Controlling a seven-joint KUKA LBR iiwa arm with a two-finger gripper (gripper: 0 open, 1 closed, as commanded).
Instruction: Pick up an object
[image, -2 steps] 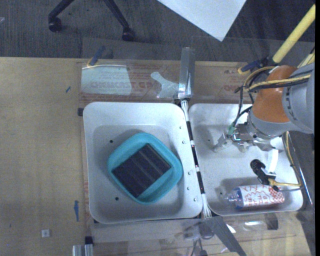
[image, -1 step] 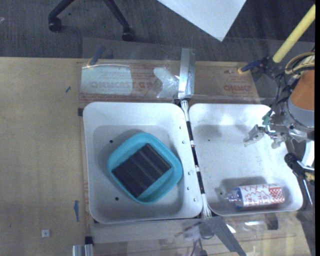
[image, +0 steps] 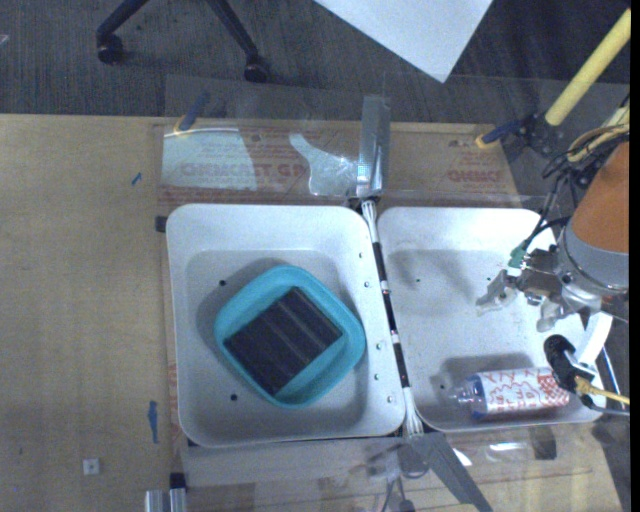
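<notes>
A white tube with red markings (image: 512, 391) lies on its side along the near edge of the right bin (image: 440, 240). In the left bin (image: 185, 260) sits a blue square dish (image: 340, 318) with a dark ribbed block (image: 282, 338) inside it. My gripper (image: 520, 308) hangs over the right side of the right bin, above and slightly right of the tube. Its fingers (image: 494, 294) are spread open with nothing between them. The grey arm with its orange band (image: 605, 205) comes in from the right.
A metal divider (image: 385, 300) separates the two bins. Cables and a black connector (image: 565, 360) hang by the right bin's right edge. Clear plastic sheeting (image: 260, 160) lies behind the bins on the wooden bench.
</notes>
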